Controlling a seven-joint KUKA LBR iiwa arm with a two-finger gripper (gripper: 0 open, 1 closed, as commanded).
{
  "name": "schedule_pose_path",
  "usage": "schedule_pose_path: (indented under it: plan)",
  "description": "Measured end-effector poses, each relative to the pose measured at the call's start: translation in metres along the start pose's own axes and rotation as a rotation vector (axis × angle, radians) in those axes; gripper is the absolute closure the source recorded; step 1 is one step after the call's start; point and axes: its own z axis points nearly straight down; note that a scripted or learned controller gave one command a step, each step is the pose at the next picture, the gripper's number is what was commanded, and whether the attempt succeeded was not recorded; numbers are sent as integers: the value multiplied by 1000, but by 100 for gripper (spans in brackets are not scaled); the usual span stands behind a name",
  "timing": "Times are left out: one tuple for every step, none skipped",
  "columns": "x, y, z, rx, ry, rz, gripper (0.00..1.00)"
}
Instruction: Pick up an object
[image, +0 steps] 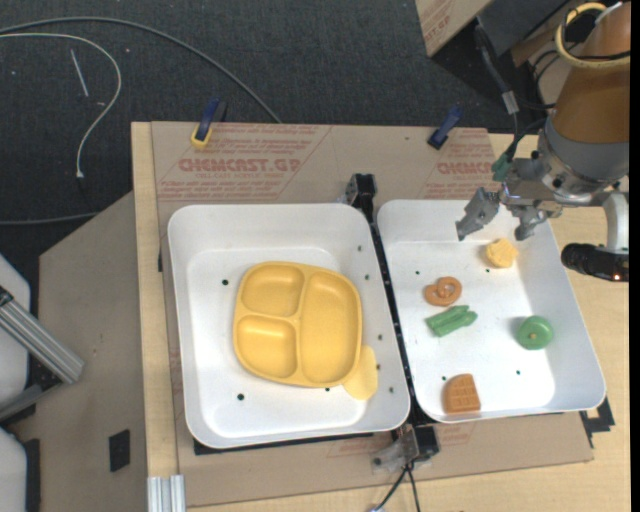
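The gripper (505, 222) hung over the far end of the right bin (570, 400), at about twelve o'clock of that bin, with its two fingers spread apart and nothing between them. Just beside the right-hand finger, toward four o'clock from the gripper, lay a small yellow piece (500, 253) on the white floor, apart from the fingers and not touched by them; it looked the likeliest thing to be picked. Toward seven o'clock from it sat a brown pretzel (443, 291), and just below that a green pod (451, 320) lying at a slant. A green ring (534, 332) rested near the bin's three o'clock edge, and an orange waffle-like block (461, 393) lay near six o'clock, well apart from the rest. The left bin (200, 400) held a yellow divided plate (297, 324) in its middle, with a pale yellow lump (362, 375) touching the plate's five o'clock corner. As a judgement, the yellow piece seemed a light toy food of hard plastic or firm foam, stiff enough to bear a squeeze and unlikely to break, yet smooth and rounded, so it might squirt out sideways if caught off centre. The surest hold would be across its narrow width, low near the floor, with the fingers straddling its middle before closing.
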Motion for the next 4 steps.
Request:
schedule_pose_path:
  plan:
    - [0, 2, -7, -13, -1, -3, 0]
    - [4, 11, 49, -9, 0, -3, 0]
    - [12, 5, 105, -6, 0, -2, 0]
    - [12, 7, 148, -8, 0, -3, 0]
